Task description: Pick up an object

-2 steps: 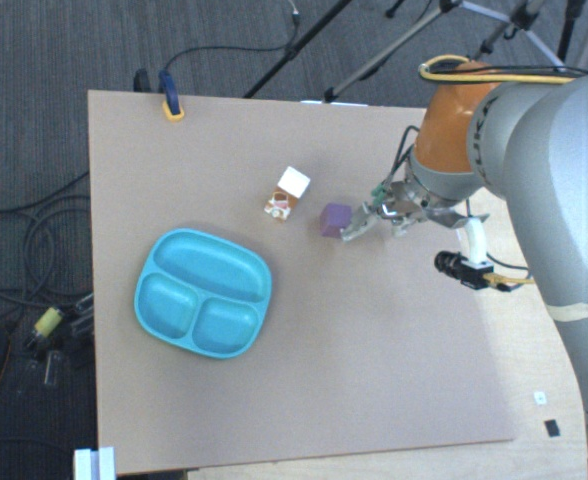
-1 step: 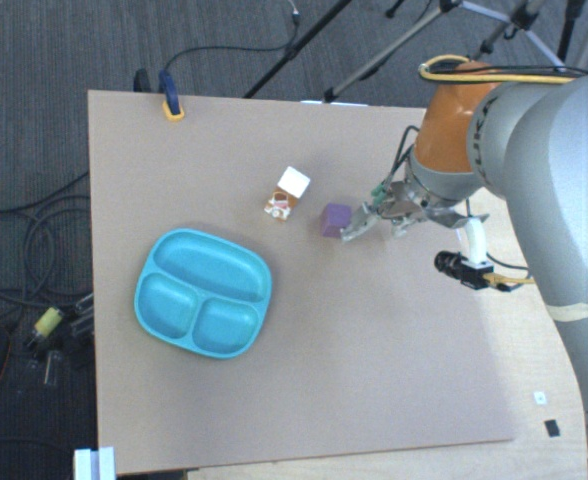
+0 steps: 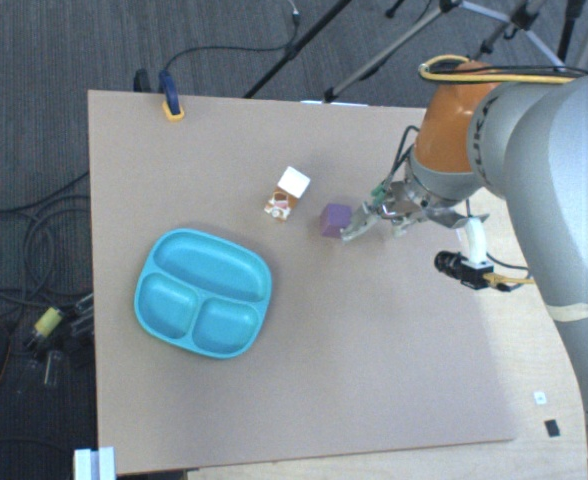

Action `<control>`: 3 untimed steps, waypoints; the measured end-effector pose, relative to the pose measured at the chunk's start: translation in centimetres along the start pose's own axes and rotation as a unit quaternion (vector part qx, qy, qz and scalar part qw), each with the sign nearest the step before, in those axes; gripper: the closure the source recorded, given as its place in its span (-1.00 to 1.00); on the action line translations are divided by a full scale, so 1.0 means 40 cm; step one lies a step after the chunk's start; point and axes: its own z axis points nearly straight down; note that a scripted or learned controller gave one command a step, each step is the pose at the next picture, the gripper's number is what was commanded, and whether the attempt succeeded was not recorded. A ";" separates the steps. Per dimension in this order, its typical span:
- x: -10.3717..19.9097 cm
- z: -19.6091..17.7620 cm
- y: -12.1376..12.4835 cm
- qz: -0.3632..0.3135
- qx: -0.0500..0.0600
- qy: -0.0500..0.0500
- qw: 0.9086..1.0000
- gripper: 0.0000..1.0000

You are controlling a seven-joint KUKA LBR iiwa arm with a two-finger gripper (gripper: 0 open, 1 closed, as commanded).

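Claw (image 3: 359,228) just right of purple cube (image 3: 335,219), finger state unclear. Centre over cube, then descend before closing.

A lab – tripod legs (image 3: 494,13), loose cables (image 3: 34,238) (carpeted floor)

From my seat, the tan board (image 3: 304,368) lies open across its whole near half and along the far edge, giving plenty of passing room. The blue divided tray (image 3: 204,293) blocks the left-centre. A purple cube (image 3: 335,218) sits just beside the gripper (image 3: 359,230), with a small white box (image 3: 287,192) near it, crowding the middle; a blue clamp (image 3: 171,98) pins the far-left corner.
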 end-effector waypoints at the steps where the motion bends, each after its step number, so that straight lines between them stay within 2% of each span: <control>1: 0.013 0.044 0.063 -0.014 -0.001 -0.001 1.000 -1.00; 2: 0.012 0.020 0.065 -0.014 -0.002 -0.001 1.000 1.00; 3: 0.012 0.020 0.065 -0.014 -0.002 -0.002 1.000 -1.00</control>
